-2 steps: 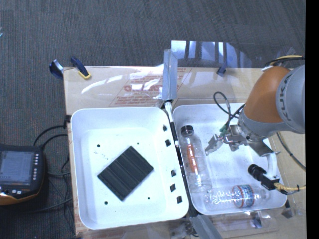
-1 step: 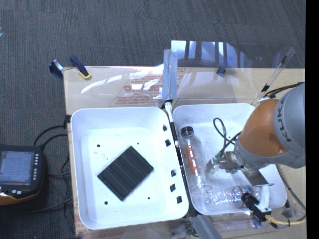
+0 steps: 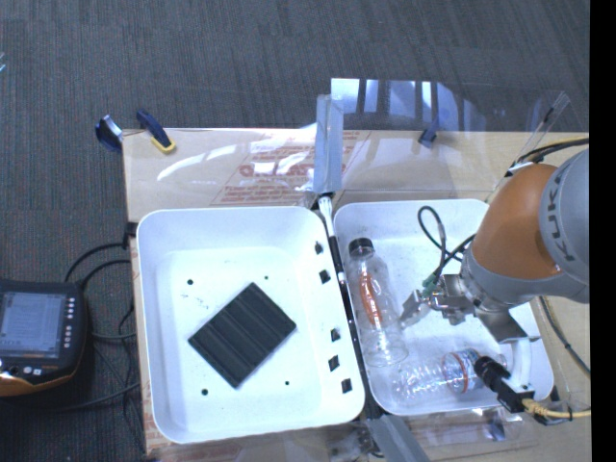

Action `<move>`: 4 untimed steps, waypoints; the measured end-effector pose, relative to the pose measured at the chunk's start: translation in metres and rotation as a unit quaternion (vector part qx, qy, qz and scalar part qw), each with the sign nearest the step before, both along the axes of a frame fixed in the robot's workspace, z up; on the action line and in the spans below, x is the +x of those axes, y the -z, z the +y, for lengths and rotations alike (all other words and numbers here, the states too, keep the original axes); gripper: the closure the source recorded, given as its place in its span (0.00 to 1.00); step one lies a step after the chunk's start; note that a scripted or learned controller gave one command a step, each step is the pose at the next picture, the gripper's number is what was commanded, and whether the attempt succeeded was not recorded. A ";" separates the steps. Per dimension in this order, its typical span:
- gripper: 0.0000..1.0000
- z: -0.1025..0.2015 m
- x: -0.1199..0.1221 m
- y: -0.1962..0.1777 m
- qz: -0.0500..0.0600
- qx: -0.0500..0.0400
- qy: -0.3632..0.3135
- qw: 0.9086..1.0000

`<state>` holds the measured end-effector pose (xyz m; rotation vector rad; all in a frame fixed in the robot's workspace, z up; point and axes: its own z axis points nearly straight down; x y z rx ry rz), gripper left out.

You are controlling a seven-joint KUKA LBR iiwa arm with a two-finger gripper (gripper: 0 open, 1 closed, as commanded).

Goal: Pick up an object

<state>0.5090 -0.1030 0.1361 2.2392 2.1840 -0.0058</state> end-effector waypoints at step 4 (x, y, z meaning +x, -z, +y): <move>0.00 -0.059 0.046 -0.006 0.005 0.007 -0.049 0.999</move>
